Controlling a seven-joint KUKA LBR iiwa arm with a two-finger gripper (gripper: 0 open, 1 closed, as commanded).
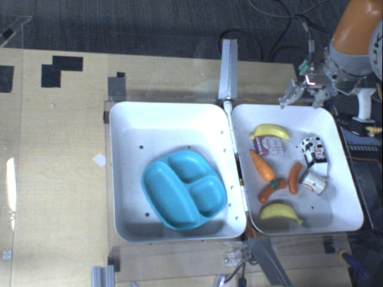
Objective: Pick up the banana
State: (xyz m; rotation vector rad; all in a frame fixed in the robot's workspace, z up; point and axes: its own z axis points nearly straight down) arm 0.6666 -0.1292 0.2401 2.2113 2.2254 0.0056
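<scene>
Two bananas (270, 131) (279, 211) lie unlabelled; claw (302, 97) spread wide, holding nothing.

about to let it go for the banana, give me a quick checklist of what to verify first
1. Target present: ok, but two yellow pieces in the right bin: a banana near the far wall and a second banana-like one near the front wall.
2. Target chosen: cannot tell.
3. End effector position: not ok, above the bin's far rim, not over either piece.
4. End effector carrying nothing: ok.
5. Far banana access: not ok, a purple packet touches it.
6. Front piece access: ok, apart from the carrot.
</scene>
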